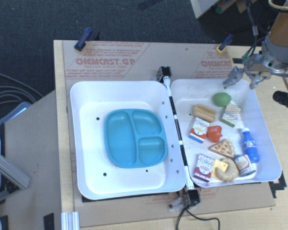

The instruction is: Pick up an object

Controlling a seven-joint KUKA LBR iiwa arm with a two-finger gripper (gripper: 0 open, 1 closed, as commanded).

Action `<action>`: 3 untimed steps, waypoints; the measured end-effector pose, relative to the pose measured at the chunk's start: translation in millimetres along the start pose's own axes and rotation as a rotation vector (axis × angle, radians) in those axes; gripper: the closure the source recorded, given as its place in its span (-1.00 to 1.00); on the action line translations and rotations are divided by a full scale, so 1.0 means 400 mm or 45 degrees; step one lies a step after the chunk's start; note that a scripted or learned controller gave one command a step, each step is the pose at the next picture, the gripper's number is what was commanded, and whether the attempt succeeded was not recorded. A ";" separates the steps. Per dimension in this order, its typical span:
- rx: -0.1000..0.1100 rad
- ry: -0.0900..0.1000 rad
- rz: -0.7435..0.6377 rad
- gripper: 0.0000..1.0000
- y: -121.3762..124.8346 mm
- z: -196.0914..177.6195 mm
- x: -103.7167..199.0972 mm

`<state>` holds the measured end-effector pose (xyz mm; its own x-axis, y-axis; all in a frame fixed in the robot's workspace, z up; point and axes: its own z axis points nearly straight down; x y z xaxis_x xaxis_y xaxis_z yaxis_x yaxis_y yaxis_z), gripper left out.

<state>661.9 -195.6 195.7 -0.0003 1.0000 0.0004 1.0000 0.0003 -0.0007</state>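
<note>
The hand [243, 78], fingers apparently spread and holding nothing, hovers at the right bin's [270, 143] far edge near a green ball [222, 98], which could roll from a careless pinch.

A blue divided plate [135, 138] lies in the left bin [81, 128]. Toy foods fill the right bin [266, 133]. The open gripper [244, 80] hovers above a green ball [222, 98].

Right white bin [269, 143]: round green ball [222, 98] at 12 o'clock; tan bread roll [204, 112] at 10; red block [213, 133] centre; blue bottle [249, 145] lying at 3; waffle triangle [223, 148] at 6.
</note>
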 end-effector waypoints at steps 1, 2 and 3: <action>-0.005 -0.002 -0.001 -1.00 -0.085 0.250 0.067; -0.011 -0.005 0.000 1.00 -0.081 0.221 0.066; -0.010 -0.005 0.000 -1.00 -0.082 0.222 0.066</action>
<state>629.0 -169.2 107.1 -0.0005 1.0000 -0.0032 1.0000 0.0005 0.0070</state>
